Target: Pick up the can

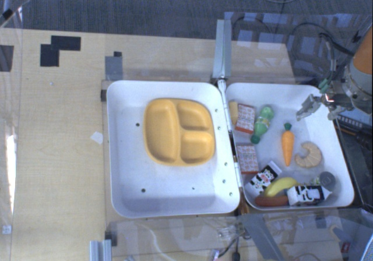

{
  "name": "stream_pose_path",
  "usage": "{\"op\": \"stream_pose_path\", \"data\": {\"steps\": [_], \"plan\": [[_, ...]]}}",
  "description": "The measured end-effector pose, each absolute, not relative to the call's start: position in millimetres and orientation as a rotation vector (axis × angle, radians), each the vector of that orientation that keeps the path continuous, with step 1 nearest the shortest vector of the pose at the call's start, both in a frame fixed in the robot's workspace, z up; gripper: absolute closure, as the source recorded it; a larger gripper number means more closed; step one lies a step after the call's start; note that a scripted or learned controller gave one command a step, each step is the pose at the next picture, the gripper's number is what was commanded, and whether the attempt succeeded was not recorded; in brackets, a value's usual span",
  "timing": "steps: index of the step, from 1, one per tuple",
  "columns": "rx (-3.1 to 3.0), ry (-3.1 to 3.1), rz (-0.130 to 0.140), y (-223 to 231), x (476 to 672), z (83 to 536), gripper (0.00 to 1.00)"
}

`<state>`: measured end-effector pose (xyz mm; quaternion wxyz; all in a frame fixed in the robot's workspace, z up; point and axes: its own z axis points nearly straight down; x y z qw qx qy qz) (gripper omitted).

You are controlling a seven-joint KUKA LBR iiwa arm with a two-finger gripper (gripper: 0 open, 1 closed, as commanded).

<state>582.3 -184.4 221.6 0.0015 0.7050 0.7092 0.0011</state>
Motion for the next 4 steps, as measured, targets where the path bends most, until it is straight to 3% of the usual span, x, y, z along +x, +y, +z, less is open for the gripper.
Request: {"op": "stream_pose_path", "data": {"steps": [1, 2, 3, 4], "plan": [[2.226, 2.173, 0.043, -140.7, 633.1, 116.0, 0.00], [2.484, 1.908, 0.011, -151.3, 573.7, 89.0, 0.00], [2.223, 2.213, 0.006, -161.7, 563.4, 99.5, 0.00], [2.158, 2.271, 0.010, -160.0, 584.0, 89.2, 0.00]]}}
